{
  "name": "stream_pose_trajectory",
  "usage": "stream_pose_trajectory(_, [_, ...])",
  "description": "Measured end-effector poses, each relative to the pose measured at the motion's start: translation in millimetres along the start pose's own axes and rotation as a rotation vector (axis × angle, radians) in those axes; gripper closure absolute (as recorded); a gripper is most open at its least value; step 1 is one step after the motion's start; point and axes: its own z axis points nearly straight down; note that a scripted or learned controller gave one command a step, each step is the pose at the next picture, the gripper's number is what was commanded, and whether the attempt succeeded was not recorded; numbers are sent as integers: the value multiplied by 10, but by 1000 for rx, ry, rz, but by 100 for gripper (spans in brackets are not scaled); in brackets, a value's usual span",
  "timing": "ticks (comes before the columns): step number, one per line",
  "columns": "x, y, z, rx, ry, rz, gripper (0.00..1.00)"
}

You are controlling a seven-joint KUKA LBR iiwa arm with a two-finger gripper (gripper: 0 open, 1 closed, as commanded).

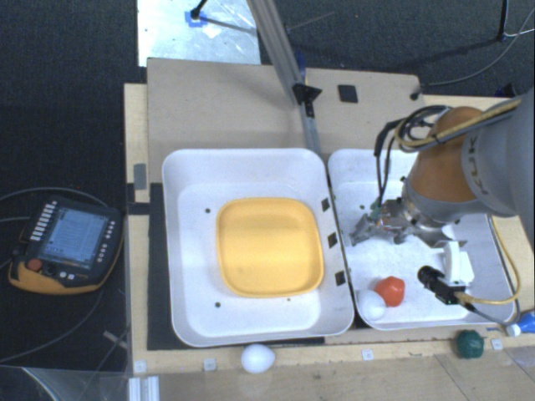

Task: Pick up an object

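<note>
Pincer (361, 230) hovers near round red object (389, 290).

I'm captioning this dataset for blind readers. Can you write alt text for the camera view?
A grey robot arm with an orange band reaches from the right over the right bin, where a red object and a white ball lie near the front. The left bin holds a yellow plate.
</note>
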Motion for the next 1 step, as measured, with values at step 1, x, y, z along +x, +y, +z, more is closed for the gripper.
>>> stream_pose_trajectory(1, [-2, 16, -129, -5, 0, 0, 100])
